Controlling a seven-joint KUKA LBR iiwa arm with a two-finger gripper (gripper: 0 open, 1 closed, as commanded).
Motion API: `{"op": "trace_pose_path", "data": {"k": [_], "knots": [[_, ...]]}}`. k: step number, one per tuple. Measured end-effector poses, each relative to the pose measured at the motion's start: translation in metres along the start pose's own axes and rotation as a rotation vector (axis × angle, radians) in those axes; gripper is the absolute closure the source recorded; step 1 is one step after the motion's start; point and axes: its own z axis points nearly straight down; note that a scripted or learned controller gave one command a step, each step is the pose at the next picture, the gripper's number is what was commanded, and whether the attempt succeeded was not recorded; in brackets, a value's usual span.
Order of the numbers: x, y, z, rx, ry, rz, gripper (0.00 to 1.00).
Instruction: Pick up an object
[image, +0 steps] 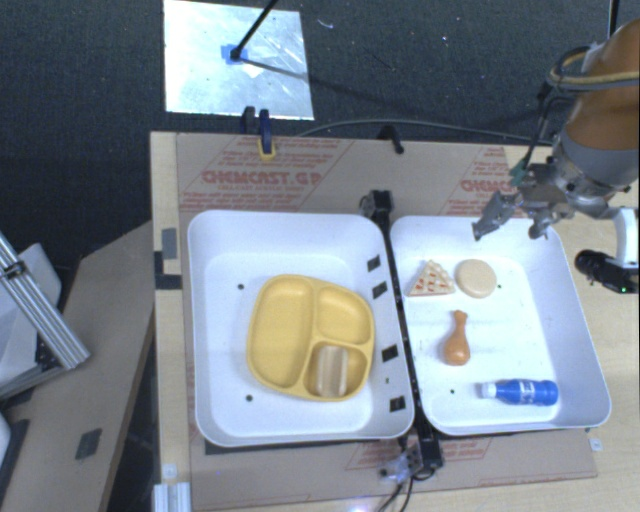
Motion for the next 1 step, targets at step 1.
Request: {"op": "trace_pose_path", "data": {"k": [1], "knots": [[0.0002, 0.0018, -0.0060, -0.010, -0.001, -0.002, 0.00]]}}
